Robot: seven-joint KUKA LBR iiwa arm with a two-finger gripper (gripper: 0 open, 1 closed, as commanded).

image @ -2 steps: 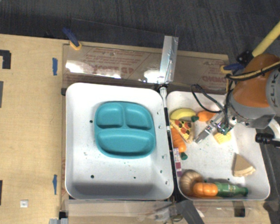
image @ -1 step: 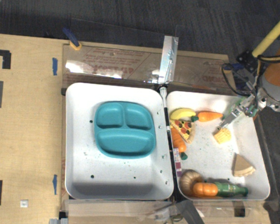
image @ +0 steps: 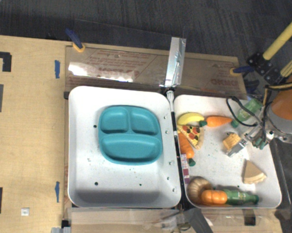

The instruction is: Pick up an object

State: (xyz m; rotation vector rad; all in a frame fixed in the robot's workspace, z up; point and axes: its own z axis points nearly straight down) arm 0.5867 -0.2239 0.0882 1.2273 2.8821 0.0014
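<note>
My gripper (image: 242, 143) reaches in from the right over the upper middle of the right bin (image: 275, 190). Its tip lies against a small tan block (image: 230, 140), which sits on the bin floor or just above it. I cannot tell if the block is gripped. A yellow banana (image: 190, 118), an orange carrot (image: 217, 121) and a pizza slice (image: 192, 134) lie along the bin's upper left. A tan wedge (image: 253, 173) rests at the right. A green bottle (image: 240, 197), an orange piece (image: 214, 196) and a brown round piece (image: 197, 186) lie along the front wall.
The left bin (image: 79, 148) holds a teal divided plate (image: 129, 135). A second small carrot (image: 185, 149) lies by the wall between the bins. Cables and a yellow pole (image: 289, 30) hang at the upper right, near the arm (image: 286, 111).
</note>
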